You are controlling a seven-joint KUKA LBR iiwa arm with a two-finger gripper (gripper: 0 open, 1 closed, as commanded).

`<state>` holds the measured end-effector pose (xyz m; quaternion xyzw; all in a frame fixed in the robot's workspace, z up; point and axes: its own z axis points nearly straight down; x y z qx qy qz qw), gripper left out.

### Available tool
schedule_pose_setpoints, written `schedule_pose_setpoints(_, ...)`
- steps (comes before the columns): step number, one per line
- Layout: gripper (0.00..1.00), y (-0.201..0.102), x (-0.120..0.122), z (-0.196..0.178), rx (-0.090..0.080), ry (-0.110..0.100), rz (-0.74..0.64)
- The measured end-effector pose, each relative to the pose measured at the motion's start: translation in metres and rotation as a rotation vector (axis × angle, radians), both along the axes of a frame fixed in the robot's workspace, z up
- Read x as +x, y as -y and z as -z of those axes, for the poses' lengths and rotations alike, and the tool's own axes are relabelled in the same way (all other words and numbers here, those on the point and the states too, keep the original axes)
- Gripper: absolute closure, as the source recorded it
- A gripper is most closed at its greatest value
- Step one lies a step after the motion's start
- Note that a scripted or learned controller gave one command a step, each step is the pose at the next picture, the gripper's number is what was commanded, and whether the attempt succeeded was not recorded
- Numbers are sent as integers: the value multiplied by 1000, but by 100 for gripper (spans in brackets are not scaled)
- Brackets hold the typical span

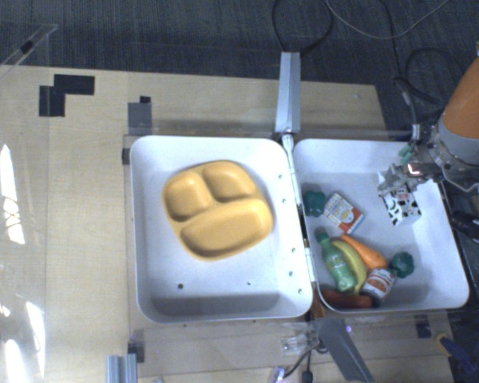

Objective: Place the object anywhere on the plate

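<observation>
Pale wood counter [72, 214] carries two white bins. Over the right bin [451, 246] hangs the claw [401, 191]; whether it is released or clenched, I cannot tell. Toy food [351, 263] lies heaped just below-left of it. Farther left, the yellow plate [217, 207] carries nothing, so placing seems entirely undone.

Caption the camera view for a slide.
Gripper poised over the right bin of toy food; yellow divided plate waiting in the left bin.
</observation>
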<state>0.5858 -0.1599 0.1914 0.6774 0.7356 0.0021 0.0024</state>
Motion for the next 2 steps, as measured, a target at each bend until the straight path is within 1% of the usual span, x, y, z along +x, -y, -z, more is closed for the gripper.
schedule_pose_setpoints(1, 100, -84, 14, -10, 0, -2, -26)
schedule_pose_setpoints(2, 100, -173, -22, 7, -1, -3, -350)
